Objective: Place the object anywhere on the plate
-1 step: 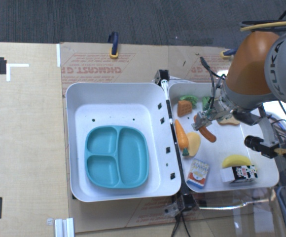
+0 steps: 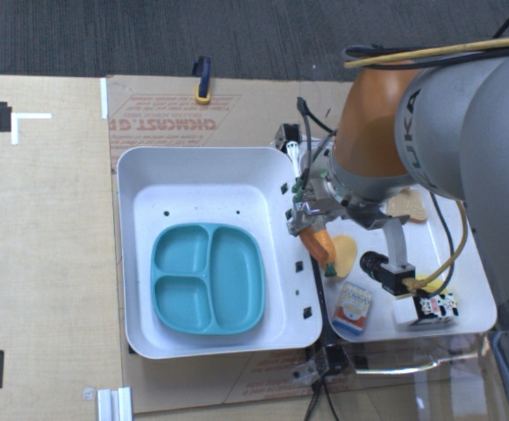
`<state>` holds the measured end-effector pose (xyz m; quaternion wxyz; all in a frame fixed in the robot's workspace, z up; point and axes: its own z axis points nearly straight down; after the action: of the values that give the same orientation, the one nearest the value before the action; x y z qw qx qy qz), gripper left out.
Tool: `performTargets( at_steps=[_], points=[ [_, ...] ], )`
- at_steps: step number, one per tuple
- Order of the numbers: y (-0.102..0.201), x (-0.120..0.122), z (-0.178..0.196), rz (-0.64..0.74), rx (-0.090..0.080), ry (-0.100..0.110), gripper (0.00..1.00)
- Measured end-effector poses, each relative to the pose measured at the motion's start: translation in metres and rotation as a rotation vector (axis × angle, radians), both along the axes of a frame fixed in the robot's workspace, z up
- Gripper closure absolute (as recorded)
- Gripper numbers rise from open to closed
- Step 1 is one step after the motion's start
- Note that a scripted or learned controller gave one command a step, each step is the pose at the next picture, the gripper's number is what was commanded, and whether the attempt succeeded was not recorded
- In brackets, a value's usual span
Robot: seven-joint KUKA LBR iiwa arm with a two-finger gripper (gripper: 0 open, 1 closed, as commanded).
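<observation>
A teal plate with three compartments lies in the left white bin. My gripper hangs over the wall between the two bins, just right of the plate. It is shut on an orange carrot-shaped piece, whose upper end sits between the fingers. The piece slants down to the right, over the right bin's left edge. The arm's grey and orange wrist hides much of the right bin behind it.
The right bin holds a pale yellow piece, a small white and blue packet, a tan flat piece and a small black, white and yellow item. A blue and yellow clamp sits on the cardboard behind the left bin.
</observation>
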<state>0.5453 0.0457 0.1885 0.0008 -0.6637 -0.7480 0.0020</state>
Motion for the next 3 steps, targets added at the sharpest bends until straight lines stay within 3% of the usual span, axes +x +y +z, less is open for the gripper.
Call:
performTargets(
  at_steps=[1,2,3],
  points=[
    [0.069,-0.036,0.025,0.095,-0.001,0.003,1.0],
    [0.118,-0.064,0.028,-0.04,-0.002,0.004,1.0],
    [0.179,-0.066,0.11,-0.256,-0.005,-0.001,1.0]
  ],
)
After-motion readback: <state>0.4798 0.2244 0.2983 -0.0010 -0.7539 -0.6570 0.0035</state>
